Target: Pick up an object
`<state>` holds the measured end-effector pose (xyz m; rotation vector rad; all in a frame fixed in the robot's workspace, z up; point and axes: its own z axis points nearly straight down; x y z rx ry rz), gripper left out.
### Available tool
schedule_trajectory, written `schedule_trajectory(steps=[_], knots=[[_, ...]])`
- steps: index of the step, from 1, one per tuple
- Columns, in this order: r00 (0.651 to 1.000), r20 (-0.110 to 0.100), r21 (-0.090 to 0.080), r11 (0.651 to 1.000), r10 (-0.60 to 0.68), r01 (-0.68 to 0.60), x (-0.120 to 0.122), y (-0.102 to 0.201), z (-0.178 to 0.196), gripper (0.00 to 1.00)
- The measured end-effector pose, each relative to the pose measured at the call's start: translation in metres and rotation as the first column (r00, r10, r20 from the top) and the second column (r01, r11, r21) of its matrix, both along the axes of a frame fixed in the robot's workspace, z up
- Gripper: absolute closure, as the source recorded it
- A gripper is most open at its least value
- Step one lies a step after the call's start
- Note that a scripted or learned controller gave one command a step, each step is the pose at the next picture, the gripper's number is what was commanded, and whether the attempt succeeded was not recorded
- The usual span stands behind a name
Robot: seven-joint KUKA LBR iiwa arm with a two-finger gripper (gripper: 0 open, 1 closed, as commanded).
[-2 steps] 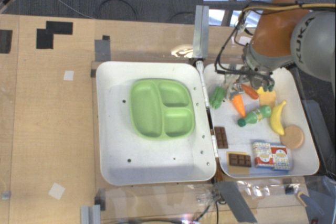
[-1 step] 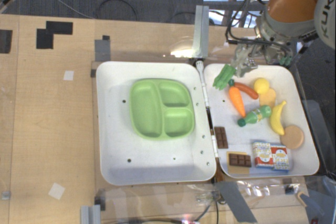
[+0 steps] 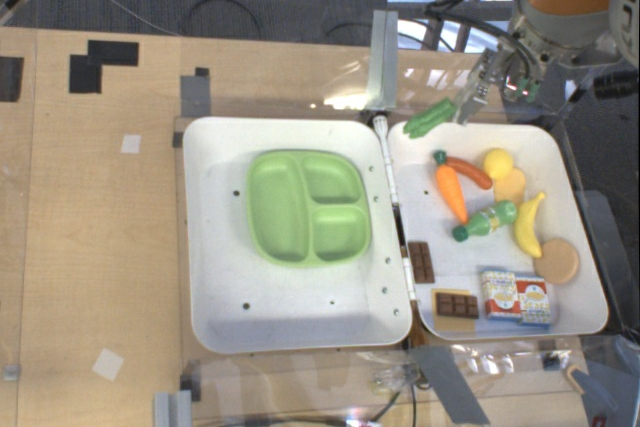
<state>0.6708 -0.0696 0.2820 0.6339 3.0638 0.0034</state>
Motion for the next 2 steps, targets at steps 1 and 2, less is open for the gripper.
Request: schedule_trajectory(steps=[1,2], knots=[[0.990,-0.004,0.002,0.990,-0.142,0.142,-0.008,0.020,-0.032,1.00],[0.995,-0.007,0.001,0.995,0.102,-0.102,-0.072,0.062,-0.074,1.00]])
